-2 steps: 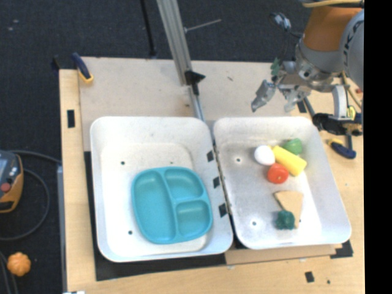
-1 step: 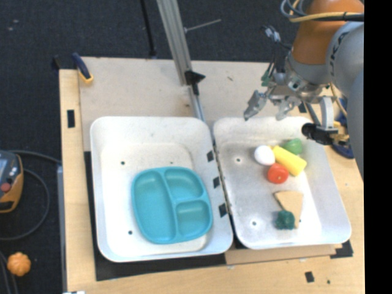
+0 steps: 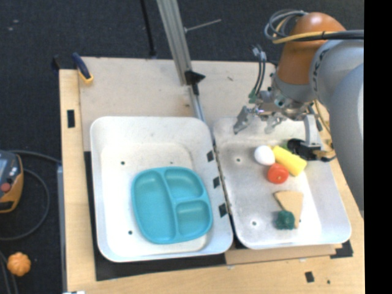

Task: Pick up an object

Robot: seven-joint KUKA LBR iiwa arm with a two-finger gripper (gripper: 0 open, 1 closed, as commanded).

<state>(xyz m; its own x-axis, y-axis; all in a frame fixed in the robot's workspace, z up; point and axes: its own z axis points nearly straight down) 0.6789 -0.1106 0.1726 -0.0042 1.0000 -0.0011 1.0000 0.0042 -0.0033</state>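
Note:
My gripper (image 3: 257,121) hangs above the far edge of the right bin (image 3: 245,216), its two fingers spread apart with nothing between them. Below it in that bin lie a white egg-like ball (image 3: 264,155), a yellow block (image 3: 289,160), a red-orange round piece (image 3: 277,174), a tan wedge (image 3: 290,201) and a dark green lump (image 3: 284,220). The ball is the closest, a short way in front of the gripper.
The left bin (image 3: 110,139) holds a teal divided plate (image 3: 173,204). A slanted aluminium post (image 3: 177,41) rises behind the bins. An orange ball (image 3: 18,263) lies off the bench at lower left. The arm's bulk covers the right side.

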